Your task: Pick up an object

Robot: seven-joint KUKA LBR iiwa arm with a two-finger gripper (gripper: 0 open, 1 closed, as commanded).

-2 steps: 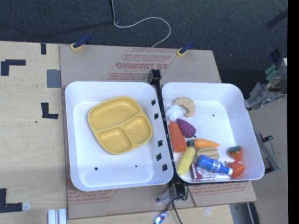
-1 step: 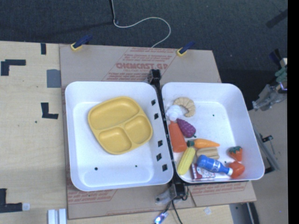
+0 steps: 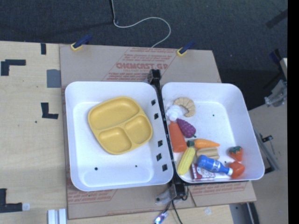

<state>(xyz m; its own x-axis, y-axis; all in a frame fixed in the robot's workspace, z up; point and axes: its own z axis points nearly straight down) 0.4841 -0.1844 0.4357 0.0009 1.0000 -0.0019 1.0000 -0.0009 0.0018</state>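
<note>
The right bin [image 3: 224, 107] holds several toy foods crowded along its left and front sides. A tan croissant [image 3: 185, 105] and a white garlic-like piece [image 3: 173, 112] lie at the back, with purple grapes [image 3: 187, 127] just below them. An orange wedge [image 3: 176, 137] lies against the divider. A carrot [image 3: 205, 143] points right, and a yellow corn cob [image 3: 186, 159] lies below it. A blue bottle [image 3: 212, 164] rests on a red and white packet [image 3: 200, 173]. Two small red-orange pieces [image 3: 236, 152] [image 3: 237, 170] sit at the front right.
The left bin [image 3: 79, 125] holds a yellow divided plate [image 3: 120, 124] at its middle. Both bins rest on a cardboard sheet [image 3: 140, 64] on the wooden bench. A white cable [image 3: 140, 22] loops behind the bins.
</note>
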